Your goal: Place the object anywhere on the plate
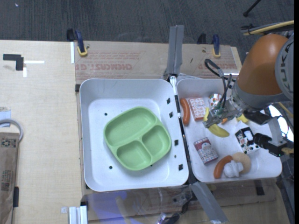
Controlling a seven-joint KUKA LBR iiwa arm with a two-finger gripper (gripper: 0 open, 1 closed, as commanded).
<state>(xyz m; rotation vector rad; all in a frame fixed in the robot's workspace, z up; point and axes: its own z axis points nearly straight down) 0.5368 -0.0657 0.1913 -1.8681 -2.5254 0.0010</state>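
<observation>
A toy banana (218,130) lies in the right bin (266,169), just under my hand (214,119), which hangs low over the bin's middle. The grey fingers blur into the clutter there, and I cannot tell whether they stand apart or together, nor whether they have hold of anything. I take the banana for the object to move, since the hand sits right over it, though that is my reading and not a certainty.

It looks like hollow moulded plastic: light, stiff, smooth and curved, so likely to roll or squirt out of a pinch. I would take it across the thick middle of the curve, fingers square to its length, not at the tapered ends.

Close around it lie a sausage (186,112) at the bin's left wall, a small red-and-white carton (197,108) beside that, another carton (205,150) nearer me, a black-and-white piece (245,139) to the right, and a second sausage (222,166) touching a pale round lump (237,164) at the near edge.

The green plate (137,138), with three compartments, rests in the left bin (93,171). Both bins sit on the bench (42,101).
</observation>
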